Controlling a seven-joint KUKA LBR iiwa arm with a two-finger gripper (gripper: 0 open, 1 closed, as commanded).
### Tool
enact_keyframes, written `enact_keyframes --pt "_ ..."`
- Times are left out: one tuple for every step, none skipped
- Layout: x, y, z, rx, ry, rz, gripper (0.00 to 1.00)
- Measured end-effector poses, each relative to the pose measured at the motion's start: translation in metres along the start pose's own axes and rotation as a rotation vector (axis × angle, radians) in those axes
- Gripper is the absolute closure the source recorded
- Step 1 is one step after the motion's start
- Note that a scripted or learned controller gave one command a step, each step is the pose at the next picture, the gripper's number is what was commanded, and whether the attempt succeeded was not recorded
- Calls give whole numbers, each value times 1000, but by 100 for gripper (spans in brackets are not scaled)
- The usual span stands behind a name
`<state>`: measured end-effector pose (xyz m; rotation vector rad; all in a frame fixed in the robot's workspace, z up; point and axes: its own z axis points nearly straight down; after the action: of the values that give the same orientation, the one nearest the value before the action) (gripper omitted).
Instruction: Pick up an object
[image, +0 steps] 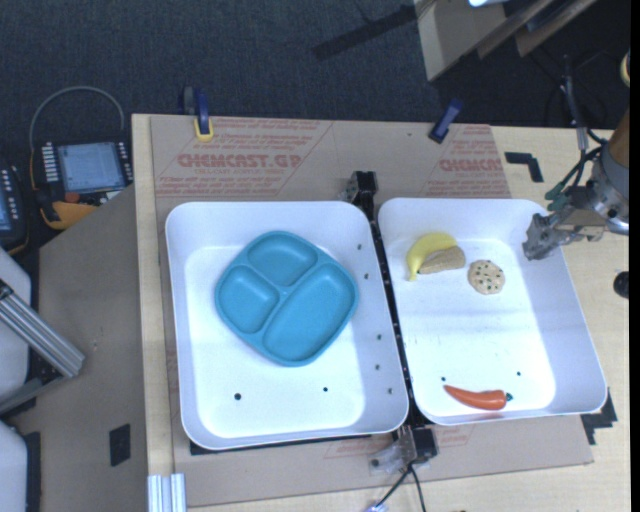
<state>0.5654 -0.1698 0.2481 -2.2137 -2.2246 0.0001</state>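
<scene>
The cookie lies flat in the upper part of the right bin, just right of the banana and nearest the hand; it looks light, stiff and thin, probably a toy, so the likely hold is across its rim, though so low a disc could slip out. The banana, curved and thicker, would give a surer pinch across its middle. The red chili pepper rests near the bin's front edge, slim and liable to roll. The hand hangs at the bin's upper right wall, nothing visibly in it; its spread cannot be told. The blue divided plate sits in the left bin on the table.
</scene>
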Motion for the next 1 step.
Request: enact_keyframes --pt "46 -2 11 0 -1 2 100"
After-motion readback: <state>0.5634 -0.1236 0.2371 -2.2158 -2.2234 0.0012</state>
